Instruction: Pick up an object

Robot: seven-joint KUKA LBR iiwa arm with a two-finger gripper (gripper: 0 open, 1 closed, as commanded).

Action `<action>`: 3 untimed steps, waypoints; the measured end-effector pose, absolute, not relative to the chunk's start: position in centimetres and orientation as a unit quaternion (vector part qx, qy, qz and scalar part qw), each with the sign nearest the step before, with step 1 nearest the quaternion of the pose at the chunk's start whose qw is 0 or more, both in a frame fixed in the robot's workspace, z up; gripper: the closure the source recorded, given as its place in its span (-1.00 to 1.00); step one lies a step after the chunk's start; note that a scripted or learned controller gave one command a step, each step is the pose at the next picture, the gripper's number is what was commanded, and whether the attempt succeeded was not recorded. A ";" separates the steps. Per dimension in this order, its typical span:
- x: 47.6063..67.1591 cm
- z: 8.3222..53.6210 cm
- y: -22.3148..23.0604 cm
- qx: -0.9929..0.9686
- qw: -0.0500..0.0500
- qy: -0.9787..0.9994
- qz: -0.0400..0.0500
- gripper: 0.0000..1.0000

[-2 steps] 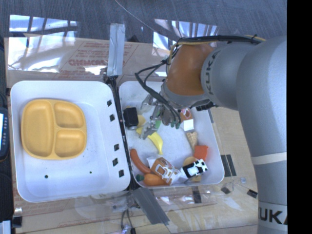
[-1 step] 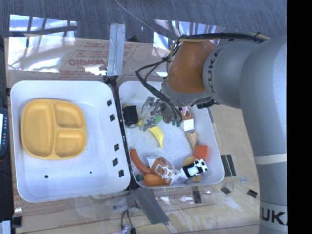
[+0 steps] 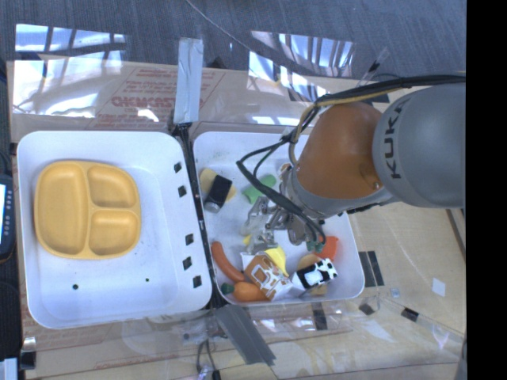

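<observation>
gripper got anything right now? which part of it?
Cannot tell. The gripper is low in the right white bin among the toys, beside the yellow-roofed toy house; no object is visibly between the jaws.

Dark grey carpet (image 3: pixel 95 2) across top of frame; brown cardboard (image 3: pixel 119 93) with red print under clear glossy sheet, window glare upper left and centre; grey tape strip (image 3: pixel 188 81) upper middle; pale wood bench (image 3: pixel 420 275) lower right.
</observation>
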State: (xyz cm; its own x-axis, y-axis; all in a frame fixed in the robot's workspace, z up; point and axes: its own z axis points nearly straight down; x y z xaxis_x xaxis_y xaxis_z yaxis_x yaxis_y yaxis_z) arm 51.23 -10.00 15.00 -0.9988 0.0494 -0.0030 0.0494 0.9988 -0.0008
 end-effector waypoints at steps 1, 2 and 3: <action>47.9 13.5 -10.0 -0.053 0.002 0.999 0.000 1.00; 52.6 28.1 -10.4 -0.028 0.006 1.000 -0.002 1.00; 55.8 27.6 -8.8 0.025 0.002 1.000 0.000 1.00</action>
